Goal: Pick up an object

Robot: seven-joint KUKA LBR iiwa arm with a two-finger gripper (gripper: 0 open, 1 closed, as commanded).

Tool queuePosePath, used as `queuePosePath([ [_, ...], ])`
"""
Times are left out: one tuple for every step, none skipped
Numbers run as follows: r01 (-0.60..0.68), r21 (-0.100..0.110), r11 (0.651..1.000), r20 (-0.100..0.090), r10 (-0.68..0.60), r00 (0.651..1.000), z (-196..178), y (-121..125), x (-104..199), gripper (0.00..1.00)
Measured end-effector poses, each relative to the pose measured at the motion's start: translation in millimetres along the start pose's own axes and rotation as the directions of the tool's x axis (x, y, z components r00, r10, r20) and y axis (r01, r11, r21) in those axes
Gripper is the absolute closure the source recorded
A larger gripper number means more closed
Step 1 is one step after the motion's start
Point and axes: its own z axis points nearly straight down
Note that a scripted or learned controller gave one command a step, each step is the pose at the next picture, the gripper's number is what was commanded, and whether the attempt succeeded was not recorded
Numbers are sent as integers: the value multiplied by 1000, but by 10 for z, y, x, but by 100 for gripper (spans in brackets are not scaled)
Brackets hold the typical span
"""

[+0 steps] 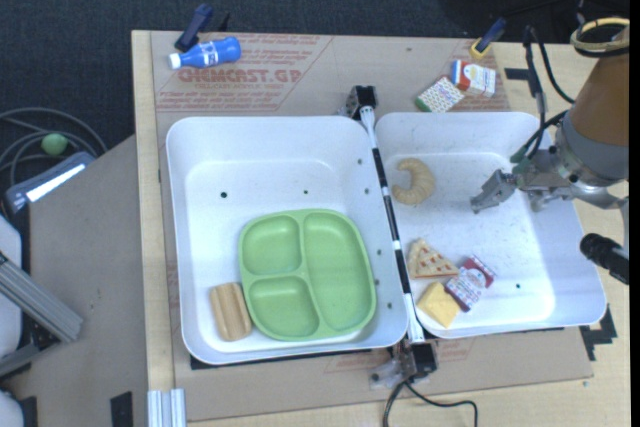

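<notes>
My gripper (518, 194) hangs over the right bin (520, 130), in its upper right part, with the orange-banded arm coming in from the right. Its fingers (490, 192) are spread open and nothing sits between them. A tan croissant (414, 181) lies to the gripper's left, apart from it. Toward the bin's front lie a pizza slice (430, 261), a yellow cheese wedge (438, 303) and a small red-wrapped packet (469, 282).
The left bin (200, 155) holds a green divided plate (304, 273) and a tan bread-like block (230, 311). Behind the bins on the bench lie a blue-and-white bottle (205, 52) and small cartons (456, 87). A black clip (361, 99) joins the bins.
</notes>
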Motion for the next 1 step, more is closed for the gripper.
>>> queuePosePath([
  [1,-4,1000,1,-1,1000,1048,-94,484,0],
])
